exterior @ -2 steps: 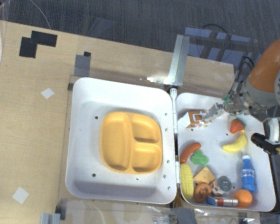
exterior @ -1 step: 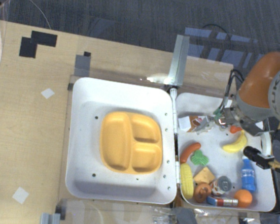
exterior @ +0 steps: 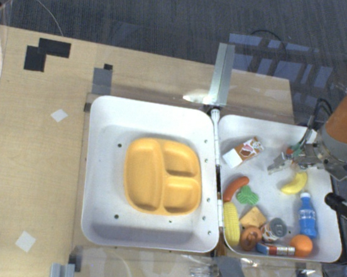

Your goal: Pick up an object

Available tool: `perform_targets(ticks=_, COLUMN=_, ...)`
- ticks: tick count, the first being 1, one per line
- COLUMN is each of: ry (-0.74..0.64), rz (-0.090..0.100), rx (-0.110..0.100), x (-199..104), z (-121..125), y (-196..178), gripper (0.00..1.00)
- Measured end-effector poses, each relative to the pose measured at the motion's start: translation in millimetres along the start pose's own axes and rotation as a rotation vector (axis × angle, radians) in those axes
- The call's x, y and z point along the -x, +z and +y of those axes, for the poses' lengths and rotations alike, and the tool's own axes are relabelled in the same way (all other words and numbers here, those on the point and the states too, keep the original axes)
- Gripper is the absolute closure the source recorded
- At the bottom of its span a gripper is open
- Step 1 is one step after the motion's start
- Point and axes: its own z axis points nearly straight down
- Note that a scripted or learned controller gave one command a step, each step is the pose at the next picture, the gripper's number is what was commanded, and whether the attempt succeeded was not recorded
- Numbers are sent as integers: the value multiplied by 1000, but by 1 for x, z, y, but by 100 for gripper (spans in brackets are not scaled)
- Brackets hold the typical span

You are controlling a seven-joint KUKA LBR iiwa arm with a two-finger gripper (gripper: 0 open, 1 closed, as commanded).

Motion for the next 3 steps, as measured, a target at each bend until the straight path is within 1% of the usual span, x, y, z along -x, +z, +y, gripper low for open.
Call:
perform_targets(ticks=1, ry=148, rz=-2, rx=-6, x=-38, z=-37, y=-12, gripper=0)
perform_targets(ticks=2, ry=66, rz=-9, rx=12, x=-116, z=-53, y=10, gripper=0)
perform_targets(ticks=3, ry=143, rz=-5, rx=-4, x=-33, z=-104, y=-17, gripper=0)
